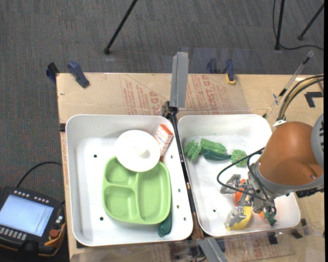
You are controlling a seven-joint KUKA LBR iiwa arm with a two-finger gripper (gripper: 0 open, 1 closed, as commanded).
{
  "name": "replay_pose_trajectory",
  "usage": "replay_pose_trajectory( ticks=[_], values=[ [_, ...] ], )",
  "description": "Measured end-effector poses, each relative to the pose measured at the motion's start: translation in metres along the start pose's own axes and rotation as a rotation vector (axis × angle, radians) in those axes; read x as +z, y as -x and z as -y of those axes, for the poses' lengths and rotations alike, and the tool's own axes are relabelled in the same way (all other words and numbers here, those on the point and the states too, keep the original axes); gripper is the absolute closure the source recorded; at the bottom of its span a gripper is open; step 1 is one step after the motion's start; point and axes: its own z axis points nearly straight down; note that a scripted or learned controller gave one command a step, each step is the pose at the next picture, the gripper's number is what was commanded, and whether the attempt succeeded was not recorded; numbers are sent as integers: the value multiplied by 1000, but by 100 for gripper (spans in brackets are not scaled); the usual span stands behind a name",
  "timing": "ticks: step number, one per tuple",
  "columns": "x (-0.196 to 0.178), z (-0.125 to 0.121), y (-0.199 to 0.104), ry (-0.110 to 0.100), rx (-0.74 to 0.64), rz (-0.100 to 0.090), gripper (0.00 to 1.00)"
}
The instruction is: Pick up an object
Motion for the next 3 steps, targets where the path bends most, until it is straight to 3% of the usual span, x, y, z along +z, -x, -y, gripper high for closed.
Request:
replay_pose_trajectory(
  ticks=[1, 2, 3],
  values=[
    [-5, -1, -2, 2, 0, -10, 100],
    [-175, -32, 0, 0, 111, 17, 100],
    [-46, -5, 76, 0, 69, -11, 100]
  ],
)
